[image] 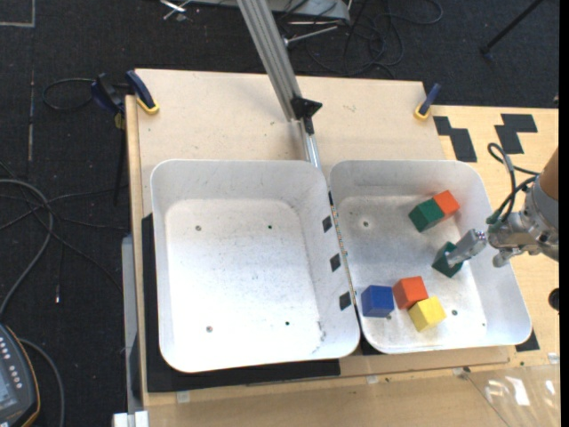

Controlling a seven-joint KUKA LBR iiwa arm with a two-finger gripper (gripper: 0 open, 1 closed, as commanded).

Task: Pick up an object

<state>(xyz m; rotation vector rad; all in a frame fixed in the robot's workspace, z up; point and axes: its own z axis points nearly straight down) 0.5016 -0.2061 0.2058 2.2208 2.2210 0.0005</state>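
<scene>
Right bin [498, 327]: two orange blocks [411, 290], two green [426, 213], one blue [378, 300], one yellow [427, 313]; gripper [464, 250] at three o'clock, claw state unclear.

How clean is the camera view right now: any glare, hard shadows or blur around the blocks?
Camera view: lighting is even and soft, no blown-out glare on the right bin; the blocks, such as the blue block and yellow block, look fairly crisp with faint shadows; the tool near the dark green block looks slightly soft, so its fingers are hard to read.
</scene>
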